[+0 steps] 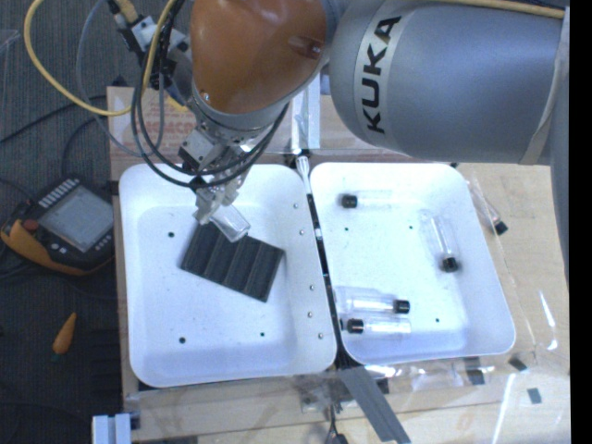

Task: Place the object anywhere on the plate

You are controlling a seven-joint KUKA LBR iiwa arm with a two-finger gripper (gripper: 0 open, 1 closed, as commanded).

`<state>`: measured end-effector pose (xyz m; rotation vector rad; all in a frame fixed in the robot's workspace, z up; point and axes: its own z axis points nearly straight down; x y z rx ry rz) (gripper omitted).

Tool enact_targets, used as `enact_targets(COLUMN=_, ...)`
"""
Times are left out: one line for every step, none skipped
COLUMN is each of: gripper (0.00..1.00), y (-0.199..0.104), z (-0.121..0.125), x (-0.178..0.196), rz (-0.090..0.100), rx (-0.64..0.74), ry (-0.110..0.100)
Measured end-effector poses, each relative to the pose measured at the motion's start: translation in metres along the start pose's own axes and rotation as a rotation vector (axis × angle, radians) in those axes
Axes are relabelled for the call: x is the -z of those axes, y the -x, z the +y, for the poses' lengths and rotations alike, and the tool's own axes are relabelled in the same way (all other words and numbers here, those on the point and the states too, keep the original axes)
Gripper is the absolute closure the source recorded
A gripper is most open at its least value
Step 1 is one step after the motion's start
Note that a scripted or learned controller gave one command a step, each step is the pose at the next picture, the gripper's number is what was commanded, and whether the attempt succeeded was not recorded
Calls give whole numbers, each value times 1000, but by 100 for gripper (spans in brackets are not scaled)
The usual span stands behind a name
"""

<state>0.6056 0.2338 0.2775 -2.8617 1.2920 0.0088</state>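
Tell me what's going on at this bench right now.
A KUKA arm reaches over the left bin, its gripper low above the upper end of a dark ribbed plate lying there. A clear tube sits at the fingertips, right at the plate's upper edge; whether it is gripped or already resting there is unclear. The right bin has four more clear tubes with black caps.

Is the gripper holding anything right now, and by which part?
Apparently a clear tube, gripped by its upper end in the gripper, over the dark ridged plate.
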Motion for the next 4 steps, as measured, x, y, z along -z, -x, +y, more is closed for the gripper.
enact_targets(gripper=100, y=53, z=60, x=-32, rz=2, rx=-28, ry=2)
enact_targets(gripper=100, y=9, z=8, x=7, rz=-2, rx=645, ry=-1)
enact_targets(gripper=100, y=-34, z=-39, x=52, rz=-1, rx=418, ry=-4)
enact_targets(gripper=100, y=-41, z=-47, x=156, rz=0, rx=531, ry=-5)
